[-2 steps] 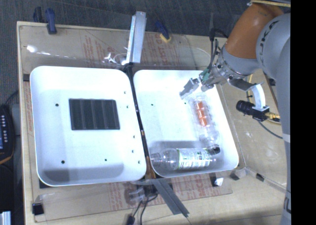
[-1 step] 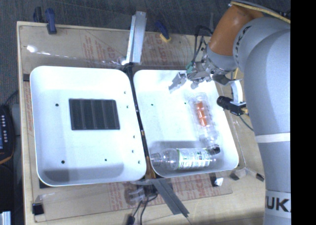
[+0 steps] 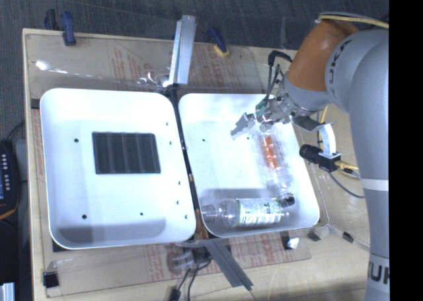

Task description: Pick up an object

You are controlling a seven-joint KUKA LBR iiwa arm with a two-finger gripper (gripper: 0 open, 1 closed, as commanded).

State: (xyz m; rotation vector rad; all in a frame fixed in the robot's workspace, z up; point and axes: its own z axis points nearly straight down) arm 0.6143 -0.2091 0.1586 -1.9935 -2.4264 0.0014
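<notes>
Over the right bin (image 3: 198, 161), near its far right corner, the pincer (image 3: 254, 121) hangs at the end of the grey arm (image 3: 367, 94), whose orange band (image 3: 314, 61) sits just above the wrist. Its two fingers stand spread apart, pointing toward the bin's middle, with nothing seen between them. Just beneath and beside the pincer lies a clear plastic bottle with orange contents (image 3: 272, 157), stretched along the bin's right wall with its dark cap toward the near edge; whether the fingers touch its upper end cannot be told. A second clear bottle with a printed label (image 3: 246, 212) lies on its side along the near wall of the same bin, its cap end close to the first bottle's cap (the two look almost touching at the near right corner). The left bin (image 3: 66, 114) holds a dark ribbed rectangular panel (image 3: 125, 153), lying flat near its centre. Both bins rest side by side on the wooden surface (image 3: 99, 51), which carries clear sheeting and blue clamps (image 3: 67, 27) at its far edge.
</notes>
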